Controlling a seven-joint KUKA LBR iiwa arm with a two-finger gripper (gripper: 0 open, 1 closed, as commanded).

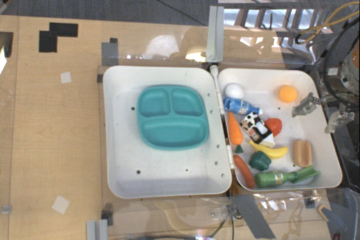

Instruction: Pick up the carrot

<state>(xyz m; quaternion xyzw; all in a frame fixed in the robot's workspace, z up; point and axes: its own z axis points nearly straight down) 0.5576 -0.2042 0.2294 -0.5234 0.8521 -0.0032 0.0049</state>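
The carrot (234, 130) lies in the right bin (315, 84), close against its left wall, at about nine o'clock in that bin. Its fat orange end points up to twelve o'clock and its small green top points down to six. Just below it lies a red sausage (243, 170), and that could be mixed up with the carrot because it is long and thin too. A blue bottle (241, 105) sits at the carrot's top end and a black-and-white toy cow (255, 126) is just beside it at three o'clock, so I think there is little room to reach down around it. The toys look tipped in any old way, not lined up. The gripper (322, 109) hangs over the right edge of the bin, at three o'clock, well apart from the carrot, with nothing in it. Its two grey fingers (306, 105) are spread apart. The arm is cut off at the side, so most of it is hidden. The left bin (118, 121) holds a teal plate with three parts (172, 116), maybe put there for food later. A red thing (274, 125) behind the cow is partly hidden, and I cannot tell what it is.
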